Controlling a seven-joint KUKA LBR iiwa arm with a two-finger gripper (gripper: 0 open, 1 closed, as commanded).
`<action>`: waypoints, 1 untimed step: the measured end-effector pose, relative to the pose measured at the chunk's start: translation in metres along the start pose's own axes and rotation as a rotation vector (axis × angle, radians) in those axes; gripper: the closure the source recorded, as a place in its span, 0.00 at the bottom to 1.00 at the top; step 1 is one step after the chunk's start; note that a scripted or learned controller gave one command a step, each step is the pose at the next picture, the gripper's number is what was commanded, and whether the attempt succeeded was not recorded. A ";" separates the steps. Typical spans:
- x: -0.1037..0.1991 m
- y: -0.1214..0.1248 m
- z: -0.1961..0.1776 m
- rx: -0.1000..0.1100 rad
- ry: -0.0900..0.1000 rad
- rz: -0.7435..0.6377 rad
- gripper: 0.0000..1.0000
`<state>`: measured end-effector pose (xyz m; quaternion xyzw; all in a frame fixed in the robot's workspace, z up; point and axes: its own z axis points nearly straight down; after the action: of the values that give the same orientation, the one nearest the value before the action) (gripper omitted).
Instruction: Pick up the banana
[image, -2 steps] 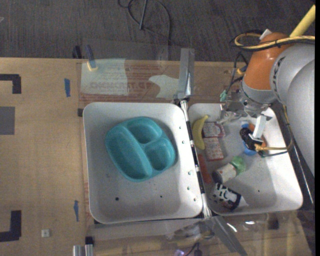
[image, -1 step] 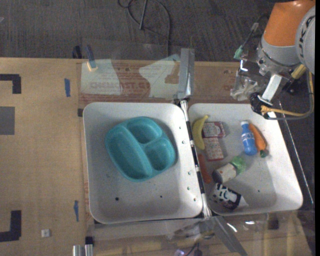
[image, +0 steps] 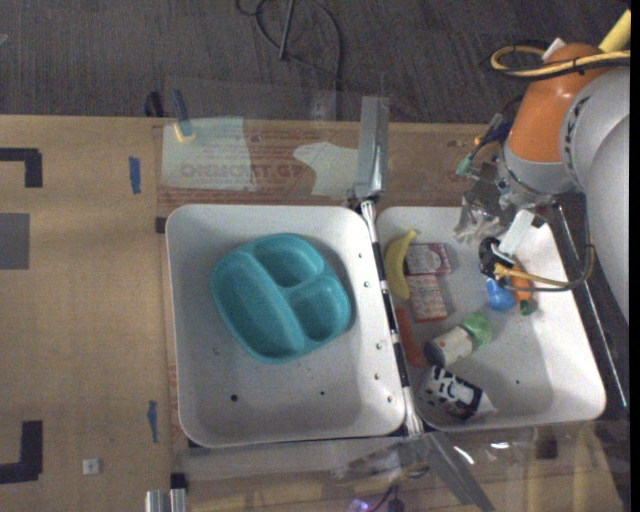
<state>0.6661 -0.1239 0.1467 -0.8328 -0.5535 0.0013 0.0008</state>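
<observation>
Two white bins (image: 190, 400) sit on a brown wooden bench (image: 80, 300).

1. The bench (image: 80, 330) has a light brown, wood-coloured top.
2. Two shallow white bins rest on it side by side: the left bin (image: 200, 400) and the right bin (image: 560, 370), their inner edges touching.
3. Black tape marks (image: 22, 165) lie on the bench at its left edge, with another near the lower left corner.
4. Short blue tape strips (image: 134, 175) are stuck left of the bins.
5. A clear plastic sheet (image: 215, 155) with faint lettering lies flat behind the left bin.
</observation>
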 end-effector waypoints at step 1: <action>-0.024 0.013 0.060 -0.002 0.002 0.442 1.00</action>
<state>0.6684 -0.1515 0.0870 -0.9339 -0.3576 -0.0002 0.0001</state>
